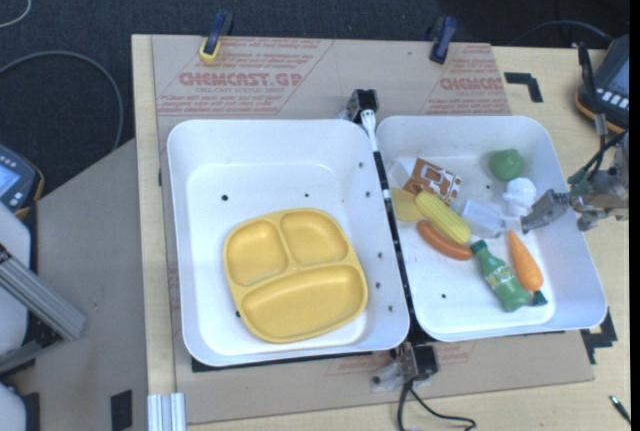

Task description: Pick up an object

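My gripper (541, 212) reaches in from the right over the right bin (470, 324), low above its right side. It sits just right of a white object (518, 191) and above an orange carrot (525, 262). A green bottle (499, 277) lies left of the carrot. A yellow corn cob (441, 216) and a red sausage (444, 241) lie near the bin's middle. Toward the back are a green block (506, 163) and a brown-and-white packet (435, 178). A clear piece (482, 216) lies between the corn and the gripper.
The left bin (200, 169) holds a yellow divided plate (294, 272). Both bins rest on a cardboard sheet (250, 74) held by clamps (213, 37) at the back. Cables and a handheld device (606, 84) lie at the far right.
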Controlling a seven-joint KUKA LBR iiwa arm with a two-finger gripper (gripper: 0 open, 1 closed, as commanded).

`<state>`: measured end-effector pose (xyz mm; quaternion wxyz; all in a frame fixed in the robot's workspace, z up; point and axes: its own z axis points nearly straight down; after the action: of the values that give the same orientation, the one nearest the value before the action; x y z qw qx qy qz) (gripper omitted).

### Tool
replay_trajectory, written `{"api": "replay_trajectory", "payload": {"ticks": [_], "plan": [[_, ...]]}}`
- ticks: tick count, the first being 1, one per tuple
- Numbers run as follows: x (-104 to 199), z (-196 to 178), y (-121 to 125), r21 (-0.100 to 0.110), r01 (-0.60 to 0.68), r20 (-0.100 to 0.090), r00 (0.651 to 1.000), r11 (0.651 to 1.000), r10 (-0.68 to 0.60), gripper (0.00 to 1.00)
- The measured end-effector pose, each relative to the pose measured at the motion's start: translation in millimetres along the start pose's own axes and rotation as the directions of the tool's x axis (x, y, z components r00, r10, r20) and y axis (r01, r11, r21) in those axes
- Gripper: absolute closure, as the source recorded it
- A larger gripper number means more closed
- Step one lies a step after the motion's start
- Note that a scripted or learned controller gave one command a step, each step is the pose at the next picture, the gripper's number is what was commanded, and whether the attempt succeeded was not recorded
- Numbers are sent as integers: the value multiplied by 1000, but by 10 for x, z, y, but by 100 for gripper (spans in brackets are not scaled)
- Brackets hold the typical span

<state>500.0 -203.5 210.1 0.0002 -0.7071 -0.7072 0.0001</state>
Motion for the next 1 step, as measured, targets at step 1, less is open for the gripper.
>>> {"api": "replay_trajectory", "payload": {"ticks": [1], "plan": [[-3, -109, 8, -4, 1, 2, 1000, 1000, -1, 100]]}}
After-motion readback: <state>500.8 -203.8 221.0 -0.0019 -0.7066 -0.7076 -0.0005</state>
